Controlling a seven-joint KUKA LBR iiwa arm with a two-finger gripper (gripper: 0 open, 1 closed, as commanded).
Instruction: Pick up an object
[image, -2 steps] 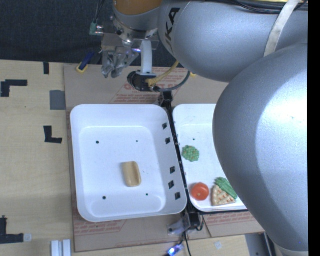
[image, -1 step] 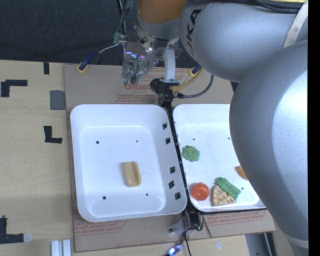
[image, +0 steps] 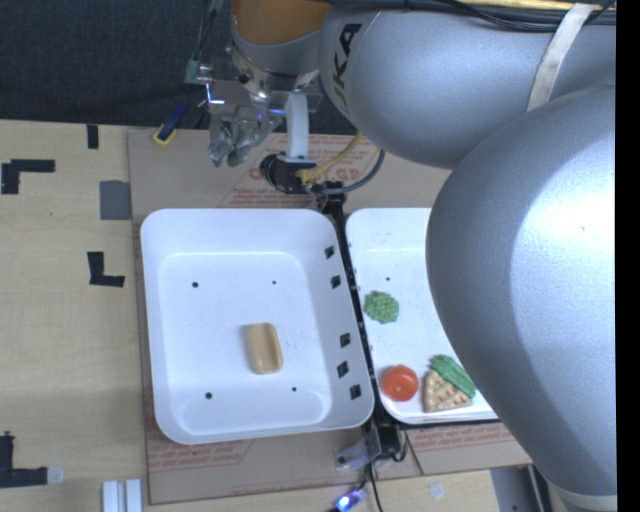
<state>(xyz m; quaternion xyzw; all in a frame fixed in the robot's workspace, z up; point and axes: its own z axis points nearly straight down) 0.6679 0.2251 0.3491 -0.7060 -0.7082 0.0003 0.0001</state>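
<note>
Tan bread roll (image: 263, 348) lying flat near the middle of the left bin (image: 160, 240), long axis running away from the camera. In the right bin (image: 400, 225): a green broccoli floret (image: 381, 307); nearer the front, a red tomato (image: 400, 383) just beside a waffle-patterned wedge (image: 441, 394) with a green leaf (image: 453, 373) on it.

Light wooden bench (image: 60, 330) with black markings, cardboard sheet (image: 180, 180), dark backdrop (image: 90, 60).

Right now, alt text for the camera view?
The grey arm's hand hangs above the bench beyond the left bin, where a tan bread roll lies. The right bin holds a green broccoli floret, a red tomato and a sandwich wedge.
</note>
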